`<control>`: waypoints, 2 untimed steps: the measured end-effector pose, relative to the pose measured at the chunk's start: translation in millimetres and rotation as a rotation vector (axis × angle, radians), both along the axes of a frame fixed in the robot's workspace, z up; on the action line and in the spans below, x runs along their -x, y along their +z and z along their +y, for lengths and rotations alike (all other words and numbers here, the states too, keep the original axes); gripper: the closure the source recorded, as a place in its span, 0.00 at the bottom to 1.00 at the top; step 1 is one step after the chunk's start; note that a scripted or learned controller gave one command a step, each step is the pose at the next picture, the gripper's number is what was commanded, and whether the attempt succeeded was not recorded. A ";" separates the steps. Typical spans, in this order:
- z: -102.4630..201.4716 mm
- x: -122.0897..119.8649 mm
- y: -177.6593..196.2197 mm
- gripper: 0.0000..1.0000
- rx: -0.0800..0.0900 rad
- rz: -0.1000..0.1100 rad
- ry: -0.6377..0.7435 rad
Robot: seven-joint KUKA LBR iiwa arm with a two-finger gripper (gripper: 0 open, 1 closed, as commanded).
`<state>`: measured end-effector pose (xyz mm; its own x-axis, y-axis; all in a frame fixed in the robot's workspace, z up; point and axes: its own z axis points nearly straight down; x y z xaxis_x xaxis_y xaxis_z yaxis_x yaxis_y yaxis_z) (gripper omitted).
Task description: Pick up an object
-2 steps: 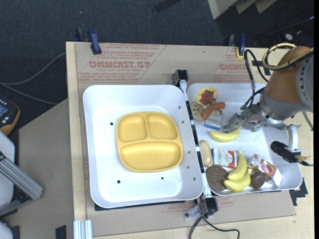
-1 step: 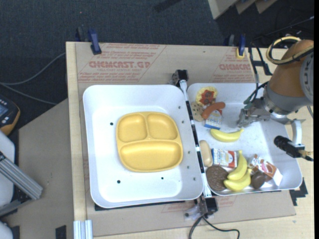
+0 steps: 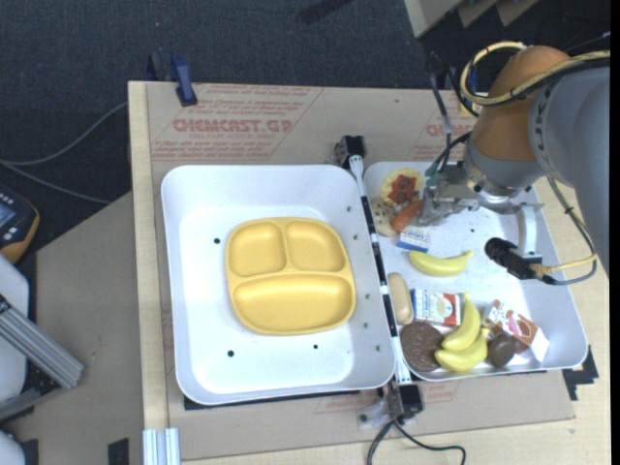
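My gripper [image 3: 429, 208] hangs low over the far left part of the right bin [image 3: 557, 289]. It is right beside a pizza slice [image 3: 399, 186] and a red-orange piece [image 3: 407, 211], with a small blue and white packet [image 3: 414, 237] just in front of it. I see nothing clearly held. A single banana [image 3: 439, 262] lies a little nearer the front.
The left bin [image 3: 194, 260] holds a yellow divided tray [image 3: 289, 274]. At the front of the right bin lie a bread roll [image 3: 399, 297], a small carton [image 3: 435, 306], a brown cookie [image 3: 420, 345], a banana bunch [image 3: 465, 339] and a brown wrapped snack [image 3: 513, 325].
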<state>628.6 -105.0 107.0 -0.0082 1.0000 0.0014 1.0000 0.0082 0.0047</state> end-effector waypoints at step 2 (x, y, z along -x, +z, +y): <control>5.2 -33.2 -12.4 0.00 0.010 0.008 -0.009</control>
